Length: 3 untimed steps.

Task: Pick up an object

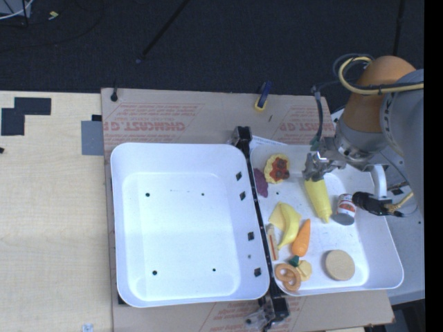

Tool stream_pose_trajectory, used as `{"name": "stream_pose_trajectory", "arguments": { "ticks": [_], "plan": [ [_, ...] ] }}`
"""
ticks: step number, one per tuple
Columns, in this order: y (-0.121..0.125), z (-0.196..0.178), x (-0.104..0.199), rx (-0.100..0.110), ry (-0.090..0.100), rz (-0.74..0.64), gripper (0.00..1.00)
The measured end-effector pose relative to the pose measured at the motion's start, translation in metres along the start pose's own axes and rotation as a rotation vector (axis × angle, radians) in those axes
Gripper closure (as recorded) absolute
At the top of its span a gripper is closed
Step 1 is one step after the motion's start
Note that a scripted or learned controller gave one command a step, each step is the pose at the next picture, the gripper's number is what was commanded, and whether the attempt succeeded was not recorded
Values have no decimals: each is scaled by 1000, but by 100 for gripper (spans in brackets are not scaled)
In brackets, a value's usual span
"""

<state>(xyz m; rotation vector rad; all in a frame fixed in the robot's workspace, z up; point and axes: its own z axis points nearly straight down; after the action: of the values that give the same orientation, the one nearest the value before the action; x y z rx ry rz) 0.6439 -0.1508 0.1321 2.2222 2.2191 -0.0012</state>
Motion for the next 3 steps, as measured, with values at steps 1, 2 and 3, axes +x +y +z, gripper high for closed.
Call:
{"name": "stream_pose_trajectory", "arguments": {
  "ticks": [1, 2, 3],
  "plan": [
    [0, -7, 1, 1, 1, -3, 100],
    [-66, 32, -38, 5, 3, -1, 100],
    [-65, 21, -40, 5, 3, 3, 100]
  ]
}}
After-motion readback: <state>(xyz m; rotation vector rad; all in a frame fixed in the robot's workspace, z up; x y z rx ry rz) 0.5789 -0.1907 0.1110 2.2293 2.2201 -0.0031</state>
